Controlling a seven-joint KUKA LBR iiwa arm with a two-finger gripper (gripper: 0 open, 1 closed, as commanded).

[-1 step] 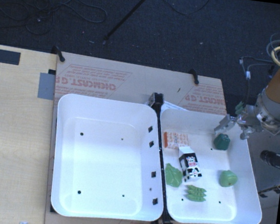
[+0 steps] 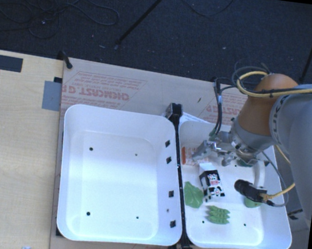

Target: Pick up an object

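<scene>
Candidates sit in the right bin (image 2: pixel 278 239): black-and-white block (image 2: pixel 212 183) mid-bin, green piece (image 2: pixel 193 196) by the left wall, ridged green piece (image 2: pixel 217 215) toward the near edge. Gripper (image 2: pixel 220 150) hangs over the far half, just beyond the block; open or shut, can't tell. Best bet is the block: centre over it, descend straight, stay off the divider (image 2: pixel 177 170).

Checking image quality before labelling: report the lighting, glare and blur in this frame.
Camera view: bright, even light washes out the white left bin; soft shadows along its walls; the green items and arm look slightly soft; the floor above is dark.
</scene>
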